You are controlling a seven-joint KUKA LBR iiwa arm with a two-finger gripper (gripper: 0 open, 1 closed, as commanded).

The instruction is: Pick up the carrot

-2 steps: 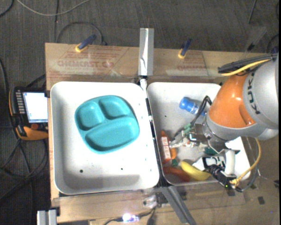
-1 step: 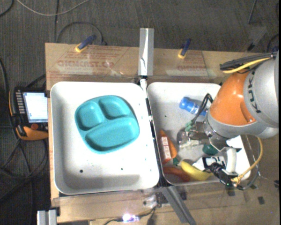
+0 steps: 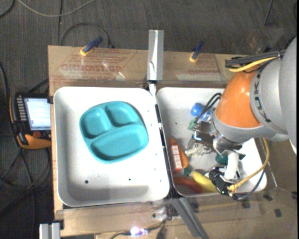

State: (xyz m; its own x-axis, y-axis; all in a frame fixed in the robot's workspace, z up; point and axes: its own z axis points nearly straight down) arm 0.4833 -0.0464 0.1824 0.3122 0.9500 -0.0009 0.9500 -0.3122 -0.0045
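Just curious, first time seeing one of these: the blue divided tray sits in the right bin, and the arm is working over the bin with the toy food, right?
Not quite. The blue divided tray sits in the left bin, as the camera view shows. The arm is indeed over the right bin with the toy food.

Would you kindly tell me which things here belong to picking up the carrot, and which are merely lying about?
For the job:
- carrot
- gripper
- right bin holding it

Lying about:
- teal divided plate
- left bin
- banana
- blue item
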